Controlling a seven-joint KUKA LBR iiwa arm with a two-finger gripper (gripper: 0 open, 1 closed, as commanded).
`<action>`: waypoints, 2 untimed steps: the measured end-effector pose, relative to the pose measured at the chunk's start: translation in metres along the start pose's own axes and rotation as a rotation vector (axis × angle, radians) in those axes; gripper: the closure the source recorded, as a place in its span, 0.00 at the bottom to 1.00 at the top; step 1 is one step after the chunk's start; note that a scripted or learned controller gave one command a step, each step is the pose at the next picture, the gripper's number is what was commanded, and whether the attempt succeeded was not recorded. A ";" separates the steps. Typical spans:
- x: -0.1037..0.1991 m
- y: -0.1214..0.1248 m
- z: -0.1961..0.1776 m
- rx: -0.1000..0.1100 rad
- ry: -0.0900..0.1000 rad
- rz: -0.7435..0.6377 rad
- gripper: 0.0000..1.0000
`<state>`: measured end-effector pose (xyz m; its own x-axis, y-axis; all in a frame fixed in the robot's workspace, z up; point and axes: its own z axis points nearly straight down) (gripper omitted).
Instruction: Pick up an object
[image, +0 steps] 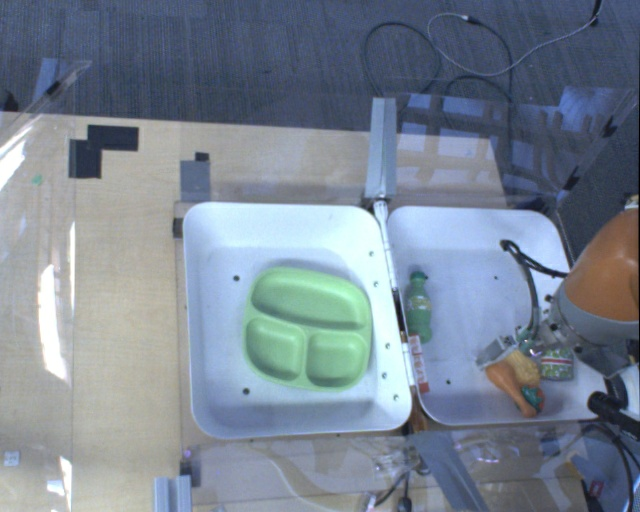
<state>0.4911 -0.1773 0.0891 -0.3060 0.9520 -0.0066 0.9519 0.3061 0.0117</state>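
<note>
Two shallow white bins sit side by side on a pale wooden bench (120, 300); the left bin (215, 400) holds a green divided plate (308, 327) with three compartments, one long section on its far side and two smaller ones on its near side, lying roughly in the middle of the bin floor; the right bin (460, 240) holds a small green bottle (418, 307) lying close beside the divider wall at the bin's left side, its cap pointing toward the far side; a thin red and white stick-like item (414, 362) lies just near of the bottle along the same wall, though what it is cannot be told; toward the near right corner of the right bin lies an orange object (513, 385) with a bluish tip at its near end, beside a small green and white piece (557, 369); the arm's orange band (605, 280) comes in from the right edge above that corner, and the gripper (520, 345) hangs low over the orange object, seemingly touching or just above its far end; whether it is clenched or released cannot be told, nor whether anything is grasped; a dark cable (525, 275) curves from the wrist across the bin floor.
</note>
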 end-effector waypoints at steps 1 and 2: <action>0.000 0.004 -0.012 -0.007 -0.003 -0.004 1.00; 0.010 0.058 -0.098 0.004 0.002 -0.067 1.00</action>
<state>0.5415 -0.1498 0.1873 -0.3687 0.9295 -0.0047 0.9295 0.3687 0.0068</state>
